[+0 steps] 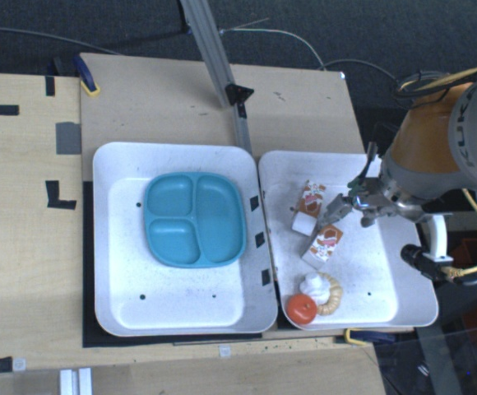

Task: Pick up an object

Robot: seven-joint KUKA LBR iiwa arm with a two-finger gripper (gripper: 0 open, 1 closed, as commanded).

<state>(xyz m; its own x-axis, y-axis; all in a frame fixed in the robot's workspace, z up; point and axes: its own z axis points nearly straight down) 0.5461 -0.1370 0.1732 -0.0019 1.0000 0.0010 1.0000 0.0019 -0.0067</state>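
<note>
Reaching in from the right edge of the camera view, the grey arm with its orange band hangs over the right bin, its wrist above the bin's upper right part. The gripper points leftward toward the middle of that bin, and its dark fingers lie just beside a small red-and-white carton, which rests tilted on the bin floor. How far apart the fingers stand I cannot tell (they blur into one dark wedge from this angle), and nothing is plainly seen between them. A second red-and-white carton sits a little above and to the left of the fingertips, with a small white block just below it. Near the front edge of the same bin a round orange-red object touches a white-and-tan piece that may be a toy pastry. The left bin holds a blue divided plate with three compartments, set toward its upper middle. The two bins sit side by side on the pale wooden bench, touching along their inner rims, and a grey metal pole slants down from the top of the view to the place where the bins meet.
</note>
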